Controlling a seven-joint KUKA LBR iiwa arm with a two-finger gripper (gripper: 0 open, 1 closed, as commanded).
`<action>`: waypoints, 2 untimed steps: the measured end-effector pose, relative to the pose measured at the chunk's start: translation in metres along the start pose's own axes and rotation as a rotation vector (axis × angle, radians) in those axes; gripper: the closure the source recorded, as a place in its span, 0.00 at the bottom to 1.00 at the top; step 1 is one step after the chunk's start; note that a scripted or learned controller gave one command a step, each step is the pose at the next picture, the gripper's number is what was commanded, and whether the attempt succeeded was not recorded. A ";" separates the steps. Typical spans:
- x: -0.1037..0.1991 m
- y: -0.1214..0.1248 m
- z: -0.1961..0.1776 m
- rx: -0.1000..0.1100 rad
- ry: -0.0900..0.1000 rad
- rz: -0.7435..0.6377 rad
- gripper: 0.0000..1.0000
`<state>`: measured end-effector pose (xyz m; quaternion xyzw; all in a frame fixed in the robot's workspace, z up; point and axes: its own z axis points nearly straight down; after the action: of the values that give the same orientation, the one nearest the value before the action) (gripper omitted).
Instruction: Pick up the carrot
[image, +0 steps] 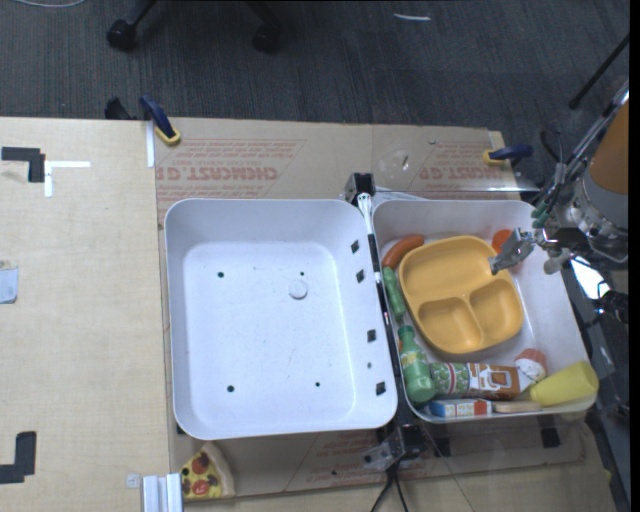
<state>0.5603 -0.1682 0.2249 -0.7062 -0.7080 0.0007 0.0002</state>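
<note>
Caught at the right shallow white bin (452, 212): grey two-finger gripper (512, 252), grip impossible to tell, just beside the small orange carrot (500, 240) tucked against the yellow divided plastic plate (452, 275). Best descended upon squarely, clear of that rim.

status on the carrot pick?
Hand over right bin, at yellow tray's rim, nothing visibly held. Carrot at tray's far-left corner, untouched. Tray overlaps carrot's end; green bottle nearby.
</note>
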 end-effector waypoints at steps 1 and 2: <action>-0.048 -0.005 0.121 0.004 0.010 -0.032 0.00; -0.046 -0.007 0.131 -0.005 0.010 -0.073 0.00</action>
<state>0.5532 -0.2146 0.0935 -0.6799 -0.7333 -0.0044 0.0021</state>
